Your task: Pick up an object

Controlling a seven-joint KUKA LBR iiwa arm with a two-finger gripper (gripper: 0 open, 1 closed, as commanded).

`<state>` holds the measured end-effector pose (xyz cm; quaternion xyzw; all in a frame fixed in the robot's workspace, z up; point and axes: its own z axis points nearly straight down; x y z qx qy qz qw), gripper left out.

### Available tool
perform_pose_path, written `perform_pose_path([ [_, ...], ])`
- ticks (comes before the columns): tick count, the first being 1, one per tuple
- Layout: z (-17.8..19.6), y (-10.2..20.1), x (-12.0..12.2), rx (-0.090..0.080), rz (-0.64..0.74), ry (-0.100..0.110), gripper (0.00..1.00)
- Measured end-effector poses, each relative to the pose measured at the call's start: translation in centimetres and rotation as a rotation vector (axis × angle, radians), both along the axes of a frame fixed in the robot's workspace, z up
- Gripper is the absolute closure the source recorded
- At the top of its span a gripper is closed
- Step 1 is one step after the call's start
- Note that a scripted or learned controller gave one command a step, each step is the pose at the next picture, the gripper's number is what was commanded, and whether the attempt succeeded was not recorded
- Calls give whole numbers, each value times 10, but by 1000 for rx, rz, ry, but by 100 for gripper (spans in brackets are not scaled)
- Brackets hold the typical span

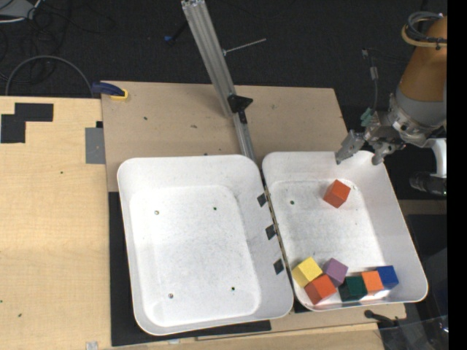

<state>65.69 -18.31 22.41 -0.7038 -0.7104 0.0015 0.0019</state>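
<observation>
Two bins: side by side
Gripper (363,150): spread wide, above right bin (379,195)
Red block (336,193): lay apart, untouched

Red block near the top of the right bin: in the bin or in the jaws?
In the bin. The red block lies alone on the right bin's floor, apart from the gripper above.

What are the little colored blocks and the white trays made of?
The colored blocks look like painted wood or hard plastic: solid colors, crisp square edges, a matte look. The view can't settle which. The red block looks the same. The white bins seem to be thin molded plastic, going by their smooth rounded rims and faint sheen.
</observation>
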Motion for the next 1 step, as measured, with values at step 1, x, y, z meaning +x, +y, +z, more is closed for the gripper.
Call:
perform_pose_path([
  [1,-135,-16,10,1,-8,4,0],
])
